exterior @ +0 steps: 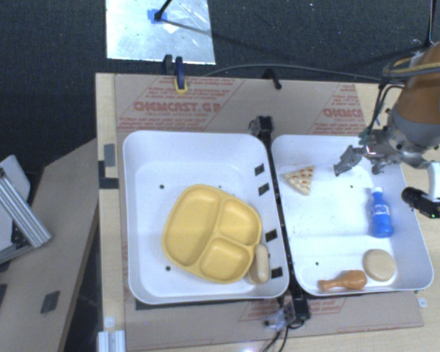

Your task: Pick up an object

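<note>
In the right bin (330,229) lie a pizza-slice toy (301,180) at the far left, a blue bottle (380,213) on the right, a round beige bun (379,265) and an orange drumstick (343,280) at the near edge. My gripper (362,160) hangs over the far right part of this bin, right of the pizza slice and above the bottle in the picture. Its fingers (346,161) are spread open with nothing between them.
The left bin (154,167) holds a yellow divided plate (213,233) and a small beige piece (260,262) by its right wall. A black divider with clips (273,196) runs between the bins. A metal frame (15,211) stands off the bench at left.
</note>
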`<action>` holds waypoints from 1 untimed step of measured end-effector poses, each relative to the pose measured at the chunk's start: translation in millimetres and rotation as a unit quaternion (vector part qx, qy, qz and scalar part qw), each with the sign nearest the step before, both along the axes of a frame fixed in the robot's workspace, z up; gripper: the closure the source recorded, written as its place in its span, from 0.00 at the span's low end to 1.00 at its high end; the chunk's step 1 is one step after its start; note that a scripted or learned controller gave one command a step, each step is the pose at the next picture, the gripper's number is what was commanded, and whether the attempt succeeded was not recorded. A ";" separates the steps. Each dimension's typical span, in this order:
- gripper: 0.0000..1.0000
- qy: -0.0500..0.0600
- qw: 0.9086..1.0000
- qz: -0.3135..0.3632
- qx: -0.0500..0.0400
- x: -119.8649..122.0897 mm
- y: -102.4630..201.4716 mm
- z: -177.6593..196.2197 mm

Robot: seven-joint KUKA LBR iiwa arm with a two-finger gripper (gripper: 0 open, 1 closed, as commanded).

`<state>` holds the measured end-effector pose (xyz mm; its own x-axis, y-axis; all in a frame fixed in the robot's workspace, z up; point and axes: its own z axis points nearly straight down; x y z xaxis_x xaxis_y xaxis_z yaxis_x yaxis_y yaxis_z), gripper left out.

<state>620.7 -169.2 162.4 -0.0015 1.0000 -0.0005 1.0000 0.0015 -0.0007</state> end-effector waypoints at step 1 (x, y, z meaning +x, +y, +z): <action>0.00 0.000 1.000 0.001 0.000 3.5 5.6 -43.3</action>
